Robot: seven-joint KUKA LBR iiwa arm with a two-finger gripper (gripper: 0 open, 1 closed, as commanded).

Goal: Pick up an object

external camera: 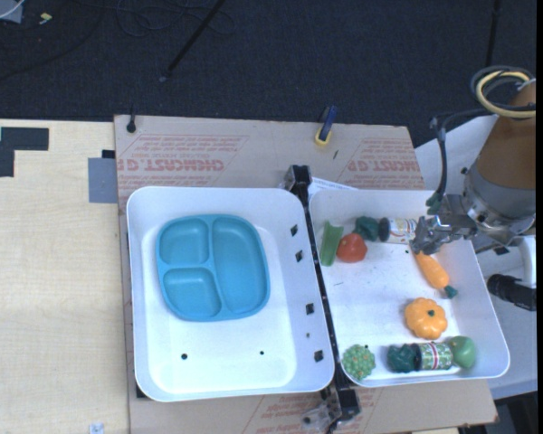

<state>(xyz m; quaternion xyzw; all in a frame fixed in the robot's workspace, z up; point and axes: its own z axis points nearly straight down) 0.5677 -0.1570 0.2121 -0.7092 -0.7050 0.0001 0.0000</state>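
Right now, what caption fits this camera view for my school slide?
Robot gripper hovers by a toy carrot in the right bin; a blue plate sits in the left bin.

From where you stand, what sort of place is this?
Probably a robot lab test bench: a robot arm reaches over two white bins, one holding toy food such as a pumpkin, with cables on the dark floor behind.

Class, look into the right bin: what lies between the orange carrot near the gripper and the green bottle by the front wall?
In the camera view, a small orange pumpkin sits between the carrot and the bottle, apart from both, with bare white bin floor around it.
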